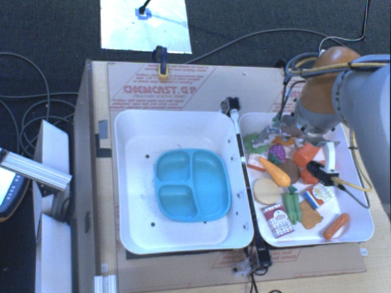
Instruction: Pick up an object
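The right bin holds a heap of toy food. In it lie an orange carrot, purple grapes, a green leafy piece, a round pale slice, green beans, a red carton, a sausage and an orange-red block. My gripper is low at the bin's far left part, just above the grapes and the leafy piece. The grey wrist with its orange band hides what lies beneath it.
The left bin carries a blue divided plate. A black-and-white divider bar runs between the bins. Cables trail over the right bin's right side. A yellow clamp sits on the bench's far edge.
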You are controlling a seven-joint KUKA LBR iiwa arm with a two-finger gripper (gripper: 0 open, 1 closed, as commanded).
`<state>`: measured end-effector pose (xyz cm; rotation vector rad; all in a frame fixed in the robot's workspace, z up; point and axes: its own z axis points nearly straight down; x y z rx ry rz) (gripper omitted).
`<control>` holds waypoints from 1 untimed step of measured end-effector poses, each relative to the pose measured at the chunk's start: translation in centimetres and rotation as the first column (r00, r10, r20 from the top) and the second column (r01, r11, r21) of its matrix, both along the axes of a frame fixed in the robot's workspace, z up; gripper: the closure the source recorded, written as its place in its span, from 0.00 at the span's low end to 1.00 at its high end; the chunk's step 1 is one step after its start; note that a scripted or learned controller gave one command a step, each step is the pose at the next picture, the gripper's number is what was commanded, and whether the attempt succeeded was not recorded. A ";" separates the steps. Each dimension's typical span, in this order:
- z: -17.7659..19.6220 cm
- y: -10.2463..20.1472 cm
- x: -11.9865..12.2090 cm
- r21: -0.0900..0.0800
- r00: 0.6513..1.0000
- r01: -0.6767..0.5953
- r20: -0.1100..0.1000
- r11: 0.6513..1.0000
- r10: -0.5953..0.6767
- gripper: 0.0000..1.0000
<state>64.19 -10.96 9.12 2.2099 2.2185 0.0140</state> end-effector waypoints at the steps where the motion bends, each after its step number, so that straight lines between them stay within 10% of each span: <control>1: 6.9 -9.4 2.5 -0.003 1.000 0.002 -0.008 1.000 -0.002 0.00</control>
